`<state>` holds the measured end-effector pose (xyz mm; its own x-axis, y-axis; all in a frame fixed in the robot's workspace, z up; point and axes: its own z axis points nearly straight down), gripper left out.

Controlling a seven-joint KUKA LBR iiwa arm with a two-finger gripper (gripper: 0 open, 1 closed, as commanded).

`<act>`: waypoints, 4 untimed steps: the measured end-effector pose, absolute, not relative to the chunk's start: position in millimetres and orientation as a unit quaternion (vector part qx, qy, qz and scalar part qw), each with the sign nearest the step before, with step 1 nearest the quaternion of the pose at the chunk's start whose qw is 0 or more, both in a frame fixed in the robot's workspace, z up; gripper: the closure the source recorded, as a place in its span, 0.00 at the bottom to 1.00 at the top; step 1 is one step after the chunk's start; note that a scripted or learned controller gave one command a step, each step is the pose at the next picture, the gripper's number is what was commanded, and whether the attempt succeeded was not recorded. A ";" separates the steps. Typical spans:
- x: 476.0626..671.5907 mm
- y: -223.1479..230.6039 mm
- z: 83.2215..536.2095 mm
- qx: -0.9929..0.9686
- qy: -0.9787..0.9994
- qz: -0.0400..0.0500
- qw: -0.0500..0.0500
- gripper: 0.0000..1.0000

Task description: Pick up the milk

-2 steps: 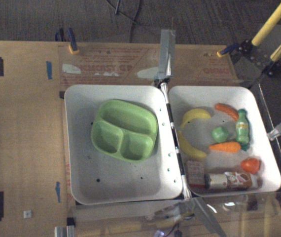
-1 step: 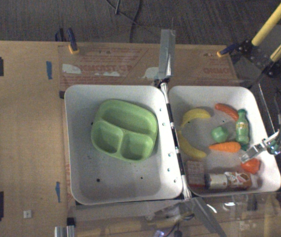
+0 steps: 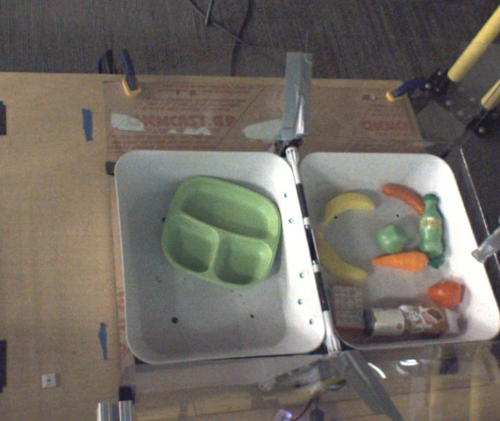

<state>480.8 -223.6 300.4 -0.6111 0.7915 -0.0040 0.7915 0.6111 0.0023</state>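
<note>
Plastic, probably light, stiff and slick, the milk bottle [image 3: 408,321] lies sideways along the right bin's [image 3: 465,182] near wall, best pinched across its labelled middle; the gripper [image 3: 498,238] hangs at the rim, its jaws' opening impossible to tell.

Right bin [image 3: 487,301]: bottle lying on its side [image 3: 410,321] along near wall, label print too blurred to read; contents cannot be told. Small flat carton or packet [image 3: 347,305] just left of it, printing illegible, identity unclear. Green bottle [image 3: 432,226]: label too small to make out. Pale metal piece [image 3: 498,238] at right edge, cut off by frame; cannot tell what it is. Yellow pole [image 3: 492,26] top right, upper end cut off. Cardboard lettering [image 3: 180,121] behind bins blurred, unreadable.
</note>
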 end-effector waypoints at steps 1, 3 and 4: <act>490.3 -170.5 190.3 0.391 0.920 0.000 0.001 0.00; 480.5 -223.4 227.4 0.363 0.932 0.000 0.002 0.00; 480.5 -197.1 142.0 0.337 0.942 0.000 0.001 0.00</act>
